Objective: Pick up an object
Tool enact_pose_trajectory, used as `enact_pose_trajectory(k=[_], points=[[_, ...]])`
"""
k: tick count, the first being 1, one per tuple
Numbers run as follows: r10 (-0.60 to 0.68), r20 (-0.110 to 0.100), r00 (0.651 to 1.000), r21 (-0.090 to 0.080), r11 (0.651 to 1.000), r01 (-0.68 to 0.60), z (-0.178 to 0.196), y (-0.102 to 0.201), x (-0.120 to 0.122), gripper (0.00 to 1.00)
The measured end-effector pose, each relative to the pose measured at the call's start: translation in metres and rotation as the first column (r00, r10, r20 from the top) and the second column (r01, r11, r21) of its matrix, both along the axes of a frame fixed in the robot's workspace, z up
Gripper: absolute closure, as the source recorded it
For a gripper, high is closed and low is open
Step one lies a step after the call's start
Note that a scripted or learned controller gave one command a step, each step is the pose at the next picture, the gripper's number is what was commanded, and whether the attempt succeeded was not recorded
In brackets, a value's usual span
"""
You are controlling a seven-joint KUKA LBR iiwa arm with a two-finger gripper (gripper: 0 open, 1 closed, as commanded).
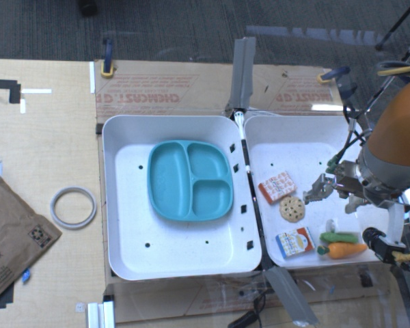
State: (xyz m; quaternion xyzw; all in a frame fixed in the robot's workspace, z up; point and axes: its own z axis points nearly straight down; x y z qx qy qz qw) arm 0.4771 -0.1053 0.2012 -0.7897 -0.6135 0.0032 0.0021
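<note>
In the right bin lie a red and white snack packet, a round chocolate-chip cookie, a small colourful box, an orange carrot and a green pod just above the carrot. My gripper hangs over the right bin, right of the packet and up-right of the cookie. Nothing shows in its grasp. The arm's orange band is at the right edge.
A teal divided plate lies in the left bin. A grey tape ring and a brown cardboard box rest on the bench to the left. Cables run beside the arm at the right.
</note>
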Motion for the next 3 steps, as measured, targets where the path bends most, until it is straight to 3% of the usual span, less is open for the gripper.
enact_pose_trajectory(k=[1,2,3], points=[[-0.076,0.007,0.997,0.000,0.997,0.076,-0.1086,0.0099,0.0478,0.00],[-0.075,0.003,0.997,-0.002,0.997,0.075,-0.1022,0.0087,0.0470,1.00],[-0.075,0.002,0.997,-0.002,0.997,0.075,-0.1024,0.0087,0.0469,0.00]])
